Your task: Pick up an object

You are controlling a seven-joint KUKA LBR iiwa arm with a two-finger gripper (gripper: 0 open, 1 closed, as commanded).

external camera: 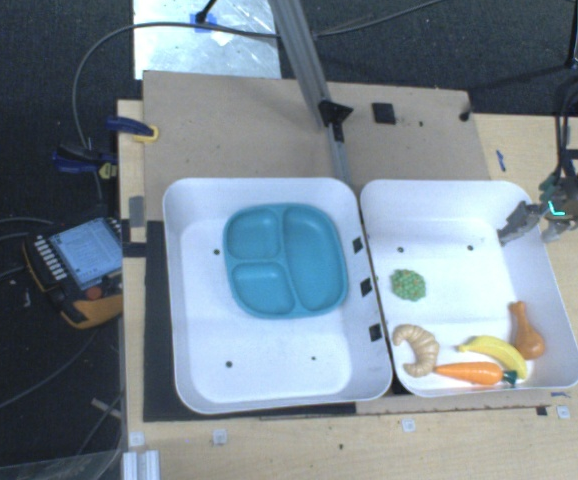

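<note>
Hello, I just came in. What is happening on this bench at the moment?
A robot arm reaches in from the right; its end effector hovers over the upper right edge of the right white bin, holding nothing visible. In that bin lie a green round toy, a tan croissant, an orange carrot, a yellow banana and a brown drumstick. The left white bin holds a blue divided plate.

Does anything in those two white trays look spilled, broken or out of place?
Nothing stands out. The blue divided plate lies flat in the left bin. In the right bin, the green clump, croissant, carrot, banana and drumstick lie whole near the front.
</note>
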